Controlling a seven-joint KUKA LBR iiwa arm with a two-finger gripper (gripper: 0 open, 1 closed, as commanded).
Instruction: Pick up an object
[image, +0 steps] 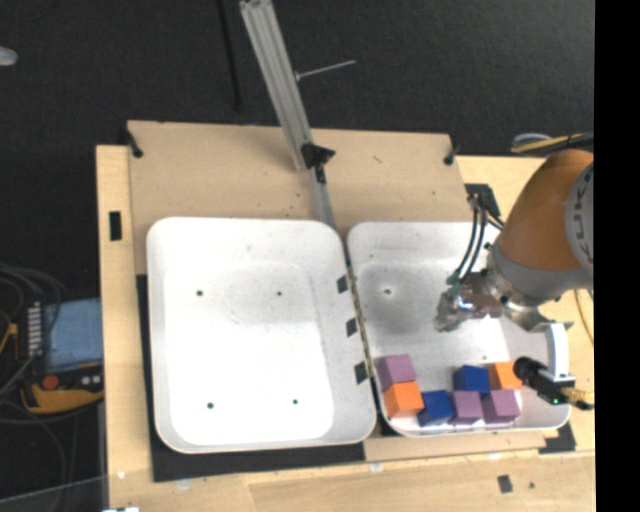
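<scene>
Several small blocks lie along the near edge of the right bin (400, 260): a purple block (396, 369) on top of an orange block (405, 398), a blue block (436, 407), a purple block (467, 405), a blue block (471, 379), another purple block (502, 405) and an orange block (505, 374). My gripper (455, 308) hangs over the middle of the right bin, above and behind the blocks. No block shows between its tips.
The left bin (250, 330) sits beside the right one, the two rims meeting near the middle. A slanted metal post (290, 110) rises from behind the bins. The bench edge and cables lie at the far left.
</scene>
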